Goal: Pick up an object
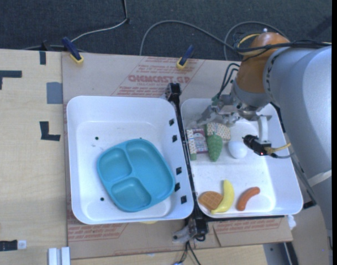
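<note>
Two white bins sit side by side on the bench; my gripper (pixel 219 115) hovers over the right bin (pixel 279 200), just above the green toy (pixel 214 147). Its opening I cannot tell. Next, seemingly: descend, close.

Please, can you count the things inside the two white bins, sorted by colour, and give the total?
Blue: 1, divided tray
Green: 1, pickle-like item
White: 1, egg
Yellow: 1, banana
Orange-brown: 2, waffle-like piece, sausage
Red and white: 1, small packet
Pale checked: 1, cracker-like piece
Total: 8
</note>
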You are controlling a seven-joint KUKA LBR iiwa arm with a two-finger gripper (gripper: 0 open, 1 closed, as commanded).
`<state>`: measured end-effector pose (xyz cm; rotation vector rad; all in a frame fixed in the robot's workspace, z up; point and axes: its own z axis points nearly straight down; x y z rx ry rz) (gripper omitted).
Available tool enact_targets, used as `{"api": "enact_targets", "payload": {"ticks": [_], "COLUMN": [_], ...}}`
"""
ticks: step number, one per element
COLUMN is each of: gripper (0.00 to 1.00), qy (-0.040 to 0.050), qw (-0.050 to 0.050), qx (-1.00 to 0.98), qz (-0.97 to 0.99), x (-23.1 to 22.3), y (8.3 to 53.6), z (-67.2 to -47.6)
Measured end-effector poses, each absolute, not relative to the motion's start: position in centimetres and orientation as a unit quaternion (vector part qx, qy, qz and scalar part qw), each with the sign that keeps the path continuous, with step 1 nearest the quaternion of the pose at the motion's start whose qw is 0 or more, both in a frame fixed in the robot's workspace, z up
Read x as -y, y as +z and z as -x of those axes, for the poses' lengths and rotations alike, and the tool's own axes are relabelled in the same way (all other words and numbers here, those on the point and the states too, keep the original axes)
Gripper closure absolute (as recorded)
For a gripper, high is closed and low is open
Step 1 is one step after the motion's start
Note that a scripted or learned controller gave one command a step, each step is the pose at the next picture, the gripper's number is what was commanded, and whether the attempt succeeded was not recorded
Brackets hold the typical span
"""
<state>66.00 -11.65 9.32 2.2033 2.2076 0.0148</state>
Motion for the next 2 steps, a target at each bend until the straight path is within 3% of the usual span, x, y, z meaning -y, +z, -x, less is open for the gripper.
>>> {"api": "enact_targets", "payload": {"ticks": [1, 2], "gripper": [0.0, 0.0], "qy": [0.0059, 0.0], "qw": [0.011, 0.0], "qx": [-0.708, -0.708], "qz": [-0.706, -0.707], "x": [11.8, 13.7], "y": [9.3, 9.7], "z": [-64.4, -66.9]}}
